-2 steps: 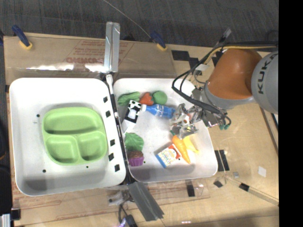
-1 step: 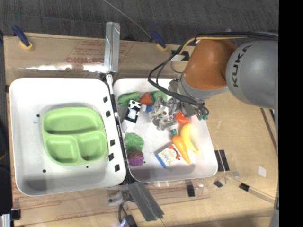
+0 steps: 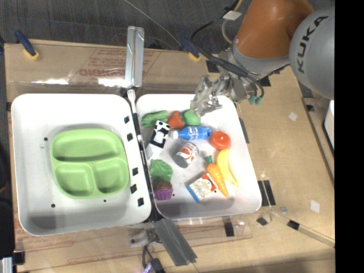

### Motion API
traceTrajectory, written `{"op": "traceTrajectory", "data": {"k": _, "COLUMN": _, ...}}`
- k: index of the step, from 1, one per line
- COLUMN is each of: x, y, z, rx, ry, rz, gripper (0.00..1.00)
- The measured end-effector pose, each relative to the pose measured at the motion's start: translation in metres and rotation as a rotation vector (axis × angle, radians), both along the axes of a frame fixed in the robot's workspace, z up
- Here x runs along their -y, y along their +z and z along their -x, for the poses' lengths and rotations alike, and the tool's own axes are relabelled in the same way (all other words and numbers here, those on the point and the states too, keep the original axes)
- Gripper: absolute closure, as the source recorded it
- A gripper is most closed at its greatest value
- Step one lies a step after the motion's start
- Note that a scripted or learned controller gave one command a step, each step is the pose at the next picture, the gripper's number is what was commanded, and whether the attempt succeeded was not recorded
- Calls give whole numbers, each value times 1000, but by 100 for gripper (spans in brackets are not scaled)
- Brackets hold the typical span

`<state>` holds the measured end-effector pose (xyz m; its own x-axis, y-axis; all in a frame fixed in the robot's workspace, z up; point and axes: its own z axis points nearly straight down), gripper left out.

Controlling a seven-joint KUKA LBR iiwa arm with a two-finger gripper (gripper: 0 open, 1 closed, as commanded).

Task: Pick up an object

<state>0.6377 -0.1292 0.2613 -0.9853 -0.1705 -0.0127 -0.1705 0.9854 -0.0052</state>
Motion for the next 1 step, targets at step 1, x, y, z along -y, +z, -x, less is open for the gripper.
{"op": "traceTrajectory", "data": {"k": 1, "x": 78, "y": -20, "z": -19, "rx": -10, "ry": 205, "rz": 0, "gripper": 100}}
